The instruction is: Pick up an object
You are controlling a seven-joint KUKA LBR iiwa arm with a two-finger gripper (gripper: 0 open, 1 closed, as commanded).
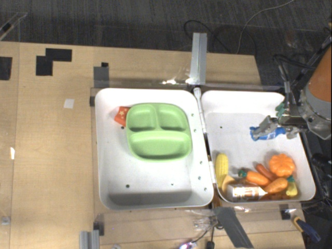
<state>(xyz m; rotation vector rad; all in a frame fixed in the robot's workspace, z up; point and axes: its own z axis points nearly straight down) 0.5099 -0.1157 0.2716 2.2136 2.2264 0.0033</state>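
Camera view shows the pincer (pixel 271 124) closed around a blue object (pixel 263 133) above the right bin (pixel 233 108).

The two bins (pixel 155 198) look like smooth white plastic with a slight shine. The green tray (pixel 157 130) is matt plastic. The bench (pixel 46 154) has a pale wood surface, flat and smooth. The pumpkin (pixel 282 164) and carrots (pixel 258 178) look like glossy plastic. The floor (pixel 129 14) seems rough dark carpet.
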